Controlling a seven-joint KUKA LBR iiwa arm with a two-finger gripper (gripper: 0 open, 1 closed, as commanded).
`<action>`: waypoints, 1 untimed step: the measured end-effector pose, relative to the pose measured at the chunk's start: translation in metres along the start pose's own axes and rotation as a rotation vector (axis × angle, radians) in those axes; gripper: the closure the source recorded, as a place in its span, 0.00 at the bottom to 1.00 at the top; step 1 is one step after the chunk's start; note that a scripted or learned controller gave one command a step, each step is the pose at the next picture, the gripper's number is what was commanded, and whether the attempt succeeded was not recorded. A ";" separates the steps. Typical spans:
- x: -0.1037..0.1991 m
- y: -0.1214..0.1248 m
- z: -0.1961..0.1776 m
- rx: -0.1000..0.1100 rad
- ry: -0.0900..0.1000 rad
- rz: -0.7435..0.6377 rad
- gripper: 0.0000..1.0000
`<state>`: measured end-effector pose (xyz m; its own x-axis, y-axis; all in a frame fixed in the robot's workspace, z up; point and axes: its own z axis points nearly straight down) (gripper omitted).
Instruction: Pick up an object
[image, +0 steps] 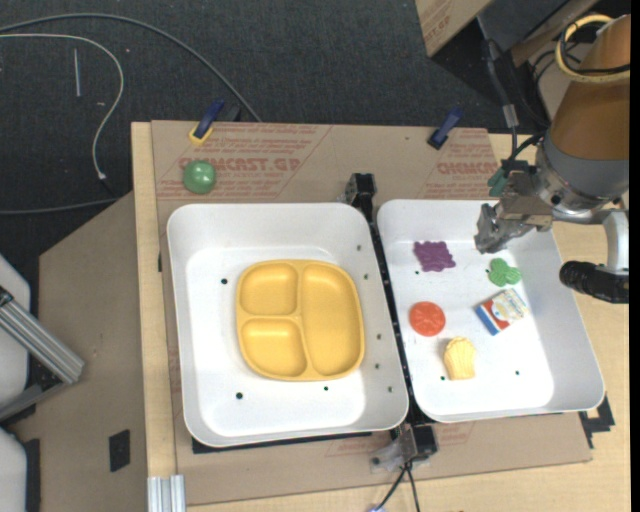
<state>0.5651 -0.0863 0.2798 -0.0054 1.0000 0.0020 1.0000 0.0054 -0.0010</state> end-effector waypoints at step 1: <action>0.046 0.014 0.019 0.003 0.000 0.001 1.00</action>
<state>0.5788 -0.0400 0.2613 -0.0045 1.0000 0.0021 1.0000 0.0045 -0.0037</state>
